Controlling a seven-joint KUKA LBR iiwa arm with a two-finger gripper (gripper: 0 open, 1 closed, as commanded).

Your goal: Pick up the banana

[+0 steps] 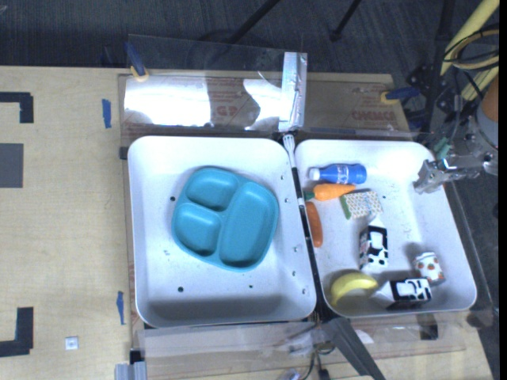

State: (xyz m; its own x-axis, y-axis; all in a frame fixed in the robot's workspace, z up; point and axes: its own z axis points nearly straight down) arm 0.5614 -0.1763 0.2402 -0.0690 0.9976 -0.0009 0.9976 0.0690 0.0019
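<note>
Camera view: looks down at a slant on two white bins set side by side on the desk [55, 212].
Hand [432, 176]: a grey metal piece at the upper right rim of the right bin [400, 157], above the bin's far right corner; whether it is open or closed cannot be told, and nothing shows in its grasp.
Arm [483, 133]: comes in from the right edge, beside the right bin's upper corner, with yellow cables above it.
Banana [352, 286]: yellow, lying at the near left corner of the right bin, well apart from the hand.
Black-and-white carton [410, 290]: just right of the banana, along the right bin's near wall.
Small white object with red spots [428, 266]: near the right bin's near right corner, above the carton.
Cow-patterned object [374, 246]: mid right bin, just above the banana.
Patterned packet [360, 204]: upper middle of the right bin.
Carrots: one [334, 191] lies across under the bottle, another [314, 222] lies along the right bin's left wall.
Blue-capped bottle [339, 173]: on its side near the right bin's far wall.
Left bin [158, 165]: touching the right bin's left side, holding a blue divided plate [226, 216] at its middle.
Clear sheet [214, 93]: stands behind the left bin.
</note>
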